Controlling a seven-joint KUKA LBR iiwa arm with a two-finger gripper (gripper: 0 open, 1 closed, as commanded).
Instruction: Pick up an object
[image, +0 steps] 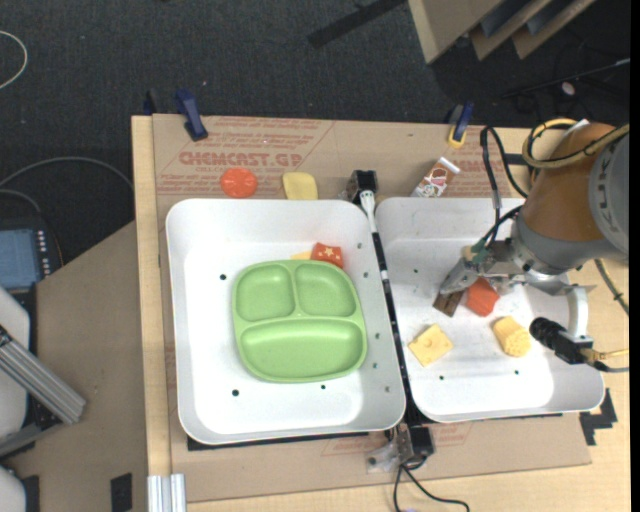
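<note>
In the camera view, the gripper (472, 290) hangs low in the right bin (440, 400), well clear of its walls, its fingers seemingly narrow around a small orange-red block (484, 298), though that grip is hard to confirm. A holed yellow cheese wedge (431, 345) and ridged yellow corn (513, 338) lie nearer. A glossy green divided plate (298, 320) fills the left bin (200, 300) on a cardboard-topped bench (160, 180).

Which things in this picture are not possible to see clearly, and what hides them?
- Gripper, camera view: small and dark over the right bin; whether it grips the orange-red object beside it cannot be told.
- Red block, camera view: the green divided plate covers its lower part.
- Packet behind the right bin: its print is too small to read.
</note>
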